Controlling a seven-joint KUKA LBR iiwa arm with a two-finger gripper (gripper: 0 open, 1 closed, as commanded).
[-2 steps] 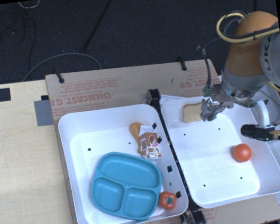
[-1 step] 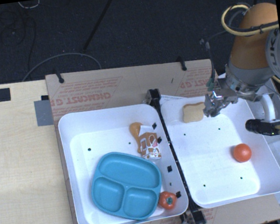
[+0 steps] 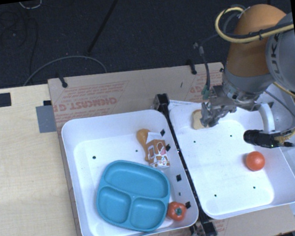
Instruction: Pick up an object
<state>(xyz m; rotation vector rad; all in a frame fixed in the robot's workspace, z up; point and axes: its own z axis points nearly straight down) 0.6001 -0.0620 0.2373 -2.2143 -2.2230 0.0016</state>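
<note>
Two shallow white plastic bins sit side by side on a brown cardboard sheet point(image 3: 111, 95) over a pale wood bench point(image 3: 19, 176).

Left bin point(image 3: 76, 135): a blue three-compartment plastic tray point(image 3: 132, 195) fills the lower middle. A small red tomato-like ball point(image 3: 176, 211) touches the tray's lower right corner, near the bin's front wall. Above the tray lie a tan pear-shaped piece point(image 3: 143, 137) and, just beside it, a small printed carton point(image 3: 157, 154) close to the black divider point(image 3: 175, 149) between the bins.

Right bin point(image 3: 234, 195): a round red-orange ball point(image 3: 255, 160) lies toward the right side with bare white floor all around it. A small beige rounded object point(image 3: 197, 120) sits at the back left corner against the wall.

The grey two-finger gripper point(image 3: 211, 117) hangs just beside that beige object, touching or nearly so; whether its fingers are apart or together cannot be made out.

Dark floor with cables lies behind the bench.
</note>
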